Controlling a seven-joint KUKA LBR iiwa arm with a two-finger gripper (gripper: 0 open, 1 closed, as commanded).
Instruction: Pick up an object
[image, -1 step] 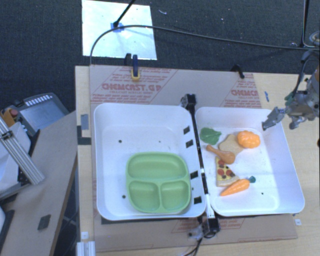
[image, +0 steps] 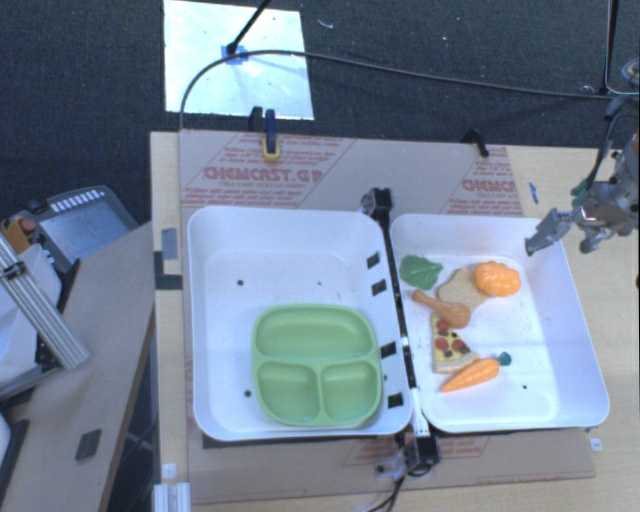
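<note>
**Q:** Five toy foods lie in which bin?

**A:** All are in the right bin (image: 575, 330), grouped toward its left and middle. An orange piece (image: 497, 279) sits farthest back, touching a slice of bread (image: 461, 287). A green leaf (image: 420, 270) lies near the divider. A drumstick (image: 441, 306) points left in front of the bread, a pizza slice (image: 449, 346) lies just below it, and a carrot (image: 472, 374) rests nearest the front, tilted.

**Q:** Where is the gripper?

**A:** The gripper (image: 545, 234) hangs at the far right corner of the right bin, above its back rim and well apart from the food. Nothing can be seen between its fingers, but whether they are spread or closed cannot be told at this size.

**Q:** What occupies the left bin?

**A:** A green divided plate (image: 317, 364) with three compartments lies flat in the left bin (image: 230, 250), toward its front right.

**Q:** What surrounds the bins?

**A:** Both rest on a cardboard sheet (image: 300, 172) printed in red, held at the back by a clamp (image: 269, 133).
</note>
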